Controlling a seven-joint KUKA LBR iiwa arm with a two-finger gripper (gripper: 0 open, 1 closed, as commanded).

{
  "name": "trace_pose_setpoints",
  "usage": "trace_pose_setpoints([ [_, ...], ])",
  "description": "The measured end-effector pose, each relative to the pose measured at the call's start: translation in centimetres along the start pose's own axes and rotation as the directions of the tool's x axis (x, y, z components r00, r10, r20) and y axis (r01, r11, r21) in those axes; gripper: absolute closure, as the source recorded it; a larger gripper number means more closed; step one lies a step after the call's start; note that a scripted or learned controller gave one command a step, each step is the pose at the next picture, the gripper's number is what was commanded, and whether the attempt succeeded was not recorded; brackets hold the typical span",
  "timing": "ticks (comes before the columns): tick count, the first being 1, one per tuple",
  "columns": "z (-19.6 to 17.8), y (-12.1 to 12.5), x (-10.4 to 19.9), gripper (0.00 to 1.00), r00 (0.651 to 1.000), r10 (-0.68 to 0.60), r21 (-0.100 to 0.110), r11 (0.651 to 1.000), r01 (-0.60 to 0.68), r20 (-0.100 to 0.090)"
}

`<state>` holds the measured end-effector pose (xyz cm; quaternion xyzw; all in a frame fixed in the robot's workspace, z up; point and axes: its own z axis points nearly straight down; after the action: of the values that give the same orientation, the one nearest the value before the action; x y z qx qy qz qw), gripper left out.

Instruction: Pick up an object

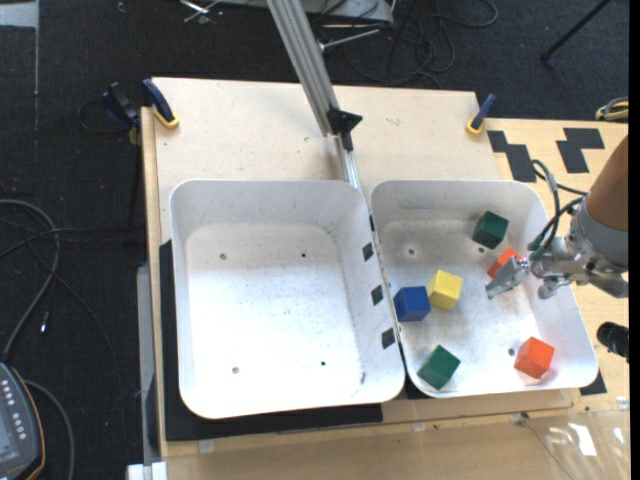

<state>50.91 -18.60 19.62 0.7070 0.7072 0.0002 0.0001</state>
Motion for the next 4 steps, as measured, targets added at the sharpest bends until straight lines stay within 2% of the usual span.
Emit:
trace_pose_setpoints([
  [1,7.0,8.7,0.1,0.00,1.000,-0.005,-0.008,1.000,0.005,0.005],
  [2,10.2,4.8,4.9,0.00,1.000,-0.004,0.002,1.000,0.004,-0.002],
  [3,9.8,0.9,7.1,0.00,1.000,0.009,-0.012,1.000,-0.009,0.016],
  [4,8.9,1.0,7.0,1.00,1.000,0.009,-0.012,1.000,-0.009,0.016],
])
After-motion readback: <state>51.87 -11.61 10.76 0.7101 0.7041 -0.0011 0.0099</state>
